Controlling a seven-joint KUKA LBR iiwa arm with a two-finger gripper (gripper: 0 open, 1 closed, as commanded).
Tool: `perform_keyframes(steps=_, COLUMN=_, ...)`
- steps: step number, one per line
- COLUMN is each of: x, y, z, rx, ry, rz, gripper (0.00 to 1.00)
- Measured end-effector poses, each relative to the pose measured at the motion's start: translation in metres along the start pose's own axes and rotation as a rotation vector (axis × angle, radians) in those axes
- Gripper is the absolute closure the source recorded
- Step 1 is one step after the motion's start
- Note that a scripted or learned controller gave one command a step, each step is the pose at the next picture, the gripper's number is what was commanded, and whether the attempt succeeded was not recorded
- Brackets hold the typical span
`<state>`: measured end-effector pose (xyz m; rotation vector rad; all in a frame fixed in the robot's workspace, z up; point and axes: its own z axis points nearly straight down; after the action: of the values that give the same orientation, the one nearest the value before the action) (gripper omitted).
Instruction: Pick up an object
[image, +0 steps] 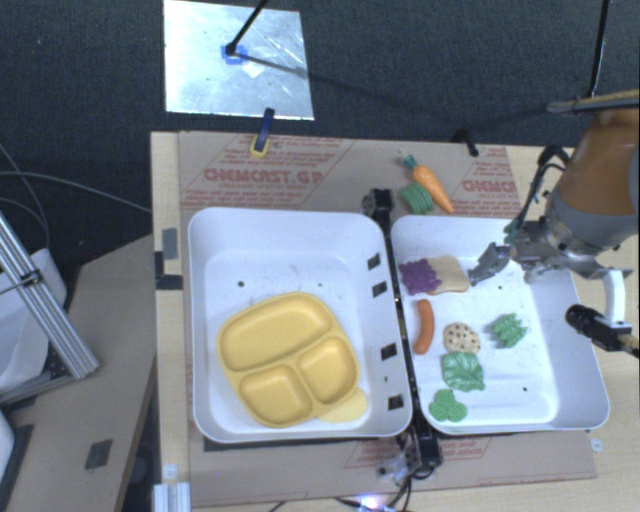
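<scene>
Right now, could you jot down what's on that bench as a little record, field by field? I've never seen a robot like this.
left bin: yellow plastic divided tray
right bin: purple toy grapes on a tan slice, orange toy sausage, speckled toy cookie, three green toy vegetables
outside the bins: orange toy carrot on the cardboard sheet behind the right bin
robot arm: grey with orange band, reaching in from the right
hand: over the right bin's back part, near the tan slice; holding nothing visible
</scene>
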<state>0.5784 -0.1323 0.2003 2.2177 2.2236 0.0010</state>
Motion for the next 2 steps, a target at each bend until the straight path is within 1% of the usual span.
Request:
perform_keyframes(steps=1, x=0.007, y=-0.075, z=0.105, rx=0.013, ry=0.004, rz=0.004, gripper=0.00)
perform_keyframes(steps=2, x=-0.006, y=-0.073, z=0.088, rx=-0.001, ry=-0.001, rz=0.002, gripper=0.00)
